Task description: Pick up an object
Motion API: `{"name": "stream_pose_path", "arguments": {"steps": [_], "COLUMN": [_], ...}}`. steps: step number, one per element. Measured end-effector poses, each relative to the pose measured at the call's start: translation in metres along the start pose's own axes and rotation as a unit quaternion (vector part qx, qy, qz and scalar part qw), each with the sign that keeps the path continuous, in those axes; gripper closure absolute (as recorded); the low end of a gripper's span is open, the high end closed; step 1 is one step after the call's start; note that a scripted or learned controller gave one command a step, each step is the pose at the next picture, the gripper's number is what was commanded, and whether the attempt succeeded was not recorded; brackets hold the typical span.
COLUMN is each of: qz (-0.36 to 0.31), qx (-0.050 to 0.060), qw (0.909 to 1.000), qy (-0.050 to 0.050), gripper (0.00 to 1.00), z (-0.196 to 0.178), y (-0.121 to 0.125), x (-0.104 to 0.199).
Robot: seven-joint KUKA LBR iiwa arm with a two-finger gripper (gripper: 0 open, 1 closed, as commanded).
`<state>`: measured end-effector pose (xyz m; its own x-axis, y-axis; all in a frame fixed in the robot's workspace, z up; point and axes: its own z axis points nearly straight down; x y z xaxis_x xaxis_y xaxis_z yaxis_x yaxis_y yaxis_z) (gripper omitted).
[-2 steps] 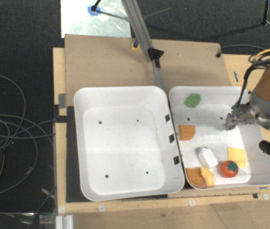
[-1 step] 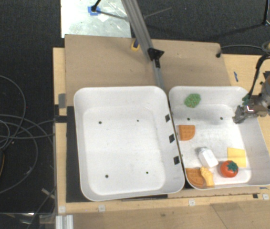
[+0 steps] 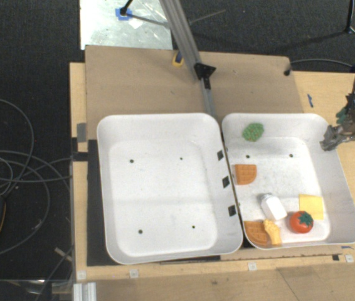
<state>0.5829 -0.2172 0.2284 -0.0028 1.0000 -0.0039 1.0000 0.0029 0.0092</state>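
Camera view shows the tool (image 3: 331, 140) at three o'clock, over the right bin's (image 3: 337, 168) upper right rim; whether it is open or closed I cannot tell. Inside that bin a green lump (image 3: 253, 131) lies at twelve o'clock, an orange waffle (image 3: 246, 174) at nine, and a white bottle (image 3: 273, 207), yellow block (image 3: 312, 204), tomato (image 3: 301, 222) and another waffle (image 3: 257, 232) crowd toward six. The left bin (image 3: 111, 187) sits beside it on the surface (image 3: 140, 80).

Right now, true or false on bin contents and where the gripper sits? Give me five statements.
1. The tomato lies in the right bin. True.
2. The green lump sits near that bin's front edge. False: it is near the back edge.
3. The yellow block is beside the tomato. True.
4. The gripper holds the white bottle. False: it is at the bin's right rim, apart from the bottle.
5. The waffle lies in the left bin. False: right bin.
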Motion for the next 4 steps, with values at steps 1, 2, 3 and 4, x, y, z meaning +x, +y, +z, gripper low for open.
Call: {"name": "stream_pose_path", "arguments": {"steps": [1, 2, 3, 4], "qz": [-0.001, -0.004, -0.004, -0.004], "qx": [0.001, 0.004, 0.004, 0.004], "qw": [1.0000, 1.0000, 1.0000, 1.0000], "qy": [0.000, 0.003, 0.003, 0.003], "gripper": [1.00, 1.00, 1.00, 1.00], "z": [-0.050, -0.050, -0.046, -0.050], "y": [0.002, -0.007, 0.001, -0.003], "x": [-0.001, 0.059, 0.112, 0.163]}}
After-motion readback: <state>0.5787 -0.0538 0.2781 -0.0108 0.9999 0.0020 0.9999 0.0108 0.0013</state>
